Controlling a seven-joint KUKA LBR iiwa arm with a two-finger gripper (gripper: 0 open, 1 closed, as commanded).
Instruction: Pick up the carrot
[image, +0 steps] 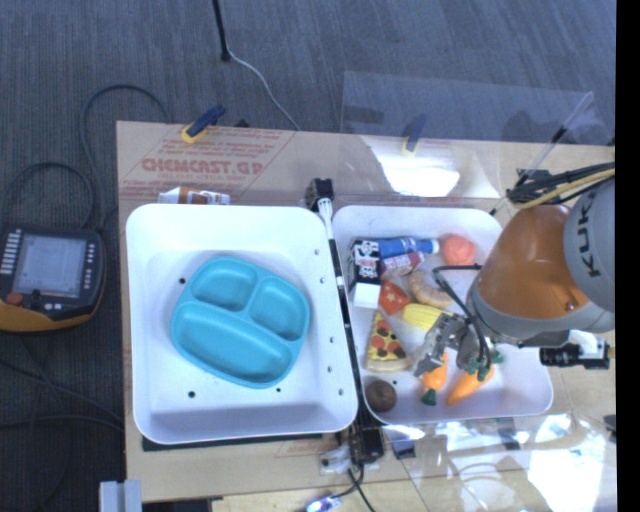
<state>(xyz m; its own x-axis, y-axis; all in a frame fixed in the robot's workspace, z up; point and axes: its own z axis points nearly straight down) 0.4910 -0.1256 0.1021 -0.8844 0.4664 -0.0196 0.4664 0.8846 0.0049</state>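
The grey arm with the orange band (535, 270) is seen reaching into the right shallow white plastic bin (520, 400). Its two-finger gripper (455, 350) is lowered among toy foods, and whether the fingers are spread or closed cannot be told. Two small orange carrot-shaped toys are seen just below the fingers: one carrot (466, 384) right under them, a second carrot (433, 377) just left. A miss is judged likely, since the fingers could be closed between the pair, or the yellow corn piece (421, 318) above-left could be caught instead.
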